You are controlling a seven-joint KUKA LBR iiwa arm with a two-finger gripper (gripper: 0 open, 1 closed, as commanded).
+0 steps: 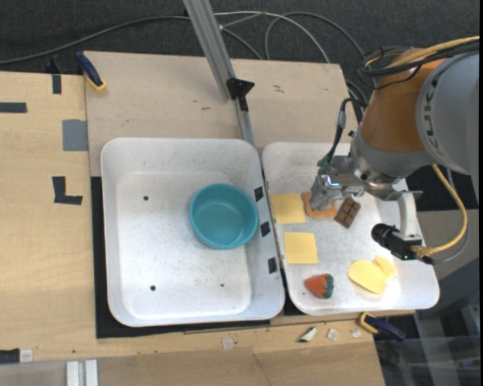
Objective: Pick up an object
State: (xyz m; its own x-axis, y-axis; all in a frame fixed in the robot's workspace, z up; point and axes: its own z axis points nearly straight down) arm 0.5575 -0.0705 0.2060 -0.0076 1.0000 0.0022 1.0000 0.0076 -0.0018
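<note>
You are watching the gripper (325, 190) hanging low over an orange piece (316, 209) right beneath it, and I cannot tell how it is set. A brown block (348, 212) and a yellow square (289, 208) are crowding either side — closing here is risking a nudge or a double pick.

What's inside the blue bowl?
The blue bowl sits in the left bin, and I see its plain blue bottom with nothing in it. None of its inside is covered.

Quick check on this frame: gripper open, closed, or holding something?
Gripper: cannot be told. It is low in the right bin, over an orange piece beside the brown block.
</note>
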